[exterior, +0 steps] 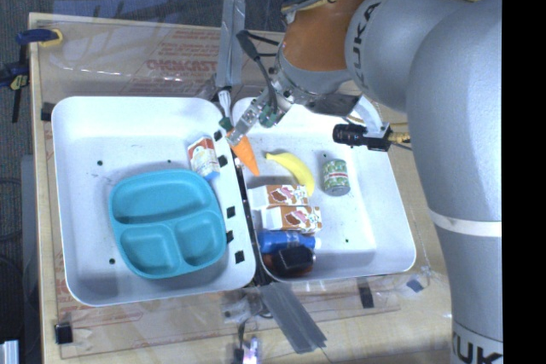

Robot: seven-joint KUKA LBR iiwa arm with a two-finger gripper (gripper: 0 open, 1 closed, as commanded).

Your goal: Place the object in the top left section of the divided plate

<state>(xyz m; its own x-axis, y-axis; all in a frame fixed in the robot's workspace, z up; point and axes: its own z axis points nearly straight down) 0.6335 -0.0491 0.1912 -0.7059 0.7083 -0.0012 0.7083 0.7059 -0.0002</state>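
Observation:
A blue divided plate (114, 202) lies in the left bin (77, 141), with one long section at the top and two smaller ones below. My gripper (236, 133) hangs over the ridge between the two bins, just past the plate's upper right corner. Its fingers are shut on the top of a small orange carrot (246, 154), which points down over the ridge. The carrot is to the right of the plate and apart from it.
A small red-and-white carton (202, 155) lies by the plate's upper right edge. The right bin (375, 213) holds a banana (294, 168), a green can (335, 176), two brown-and-white cartons (290, 207) and a dark blue object (286, 250). The arm spans the upper right.

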